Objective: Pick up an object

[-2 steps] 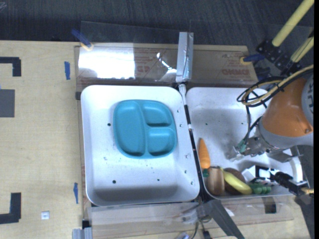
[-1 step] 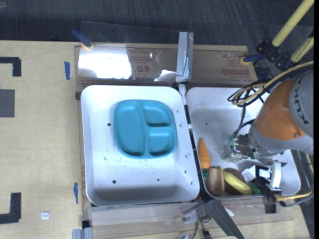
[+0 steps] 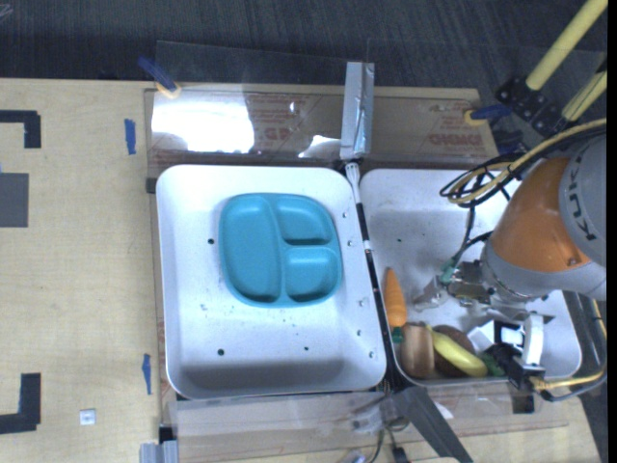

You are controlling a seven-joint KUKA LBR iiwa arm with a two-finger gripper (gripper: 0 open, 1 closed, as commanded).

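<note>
Gripper low over right bin, just above banana. You can't tell from here whether it's open or closed, and nothing visibly held. Banana lies at bin's near edge. Brown lump touches its left end, carrot beside lump along left wall. Blue plate sits in left bin. Your likely read: approach made, grasp and lift not yet done.

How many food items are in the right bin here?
3: a carrot by the left wall, a brown piece in front of it, a banana right of that. The arm may hide more.
</note>
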